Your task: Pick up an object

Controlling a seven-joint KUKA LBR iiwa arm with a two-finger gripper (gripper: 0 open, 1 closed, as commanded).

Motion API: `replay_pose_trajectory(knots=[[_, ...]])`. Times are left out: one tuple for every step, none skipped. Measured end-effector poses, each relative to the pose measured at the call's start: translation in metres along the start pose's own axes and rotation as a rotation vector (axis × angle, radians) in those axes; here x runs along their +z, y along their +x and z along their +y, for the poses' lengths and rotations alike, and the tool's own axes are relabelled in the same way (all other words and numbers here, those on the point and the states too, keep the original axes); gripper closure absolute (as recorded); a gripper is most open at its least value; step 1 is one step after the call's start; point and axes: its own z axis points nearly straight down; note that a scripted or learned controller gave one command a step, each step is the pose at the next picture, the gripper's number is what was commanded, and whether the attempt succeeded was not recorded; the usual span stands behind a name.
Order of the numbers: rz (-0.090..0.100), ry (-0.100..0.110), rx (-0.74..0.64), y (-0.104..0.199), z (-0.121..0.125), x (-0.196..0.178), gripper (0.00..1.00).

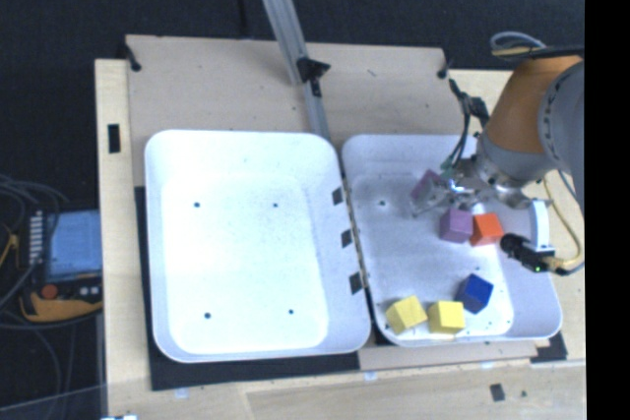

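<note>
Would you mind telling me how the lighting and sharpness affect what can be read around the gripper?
In the camera view the left bin is nearly blown out; the gripper is soft and blurred over the right bin; the purple block and orange block stay readable.

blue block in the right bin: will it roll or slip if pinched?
The blue block looks like a cube with flat faces, so it probably slides rather than rolls. It looks rigid and should take a pinch without deforming. It sits near a yellow block, so a push might bump that.
</note>
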Motion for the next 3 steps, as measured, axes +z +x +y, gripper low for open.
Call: replay_pose_trajectory(knots=[[-0.002, -0.007, 0.003, -0.002, 0.001, -0.015, 1.00], [-0.002, -0.010, -0.003, 0.007, 0.001, -0.068, 1.00], [-0.002, -0.010, -0.003, 0.011, 0.003, -0.114, 1.00]])
